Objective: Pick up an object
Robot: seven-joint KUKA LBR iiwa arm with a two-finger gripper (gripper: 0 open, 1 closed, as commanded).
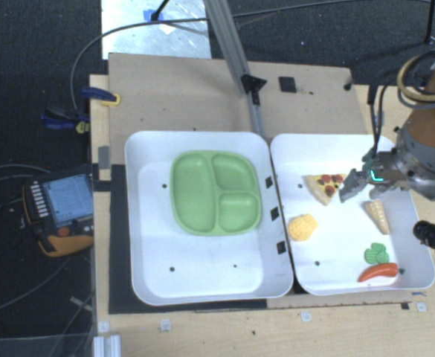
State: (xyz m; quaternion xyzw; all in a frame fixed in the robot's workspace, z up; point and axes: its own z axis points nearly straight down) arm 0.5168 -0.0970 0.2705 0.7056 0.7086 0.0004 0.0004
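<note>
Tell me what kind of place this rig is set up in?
Likely a robotics lab or test cell, not a kitchen. Two shallow white plastic bins sit on a brown board, the food, such as the pizza slice, looks like toys, and loose black cables and a handheld control pendant lie on dark carpet.

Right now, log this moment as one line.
gripper over right bin | at pizza slice edge | nothing held | plate left bin

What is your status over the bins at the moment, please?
Gripper low in right bin, at pizza slice's right edge, nothing seen held. Corn, wedge, red-green piece lie apart. Green plate in left bin.
</note>
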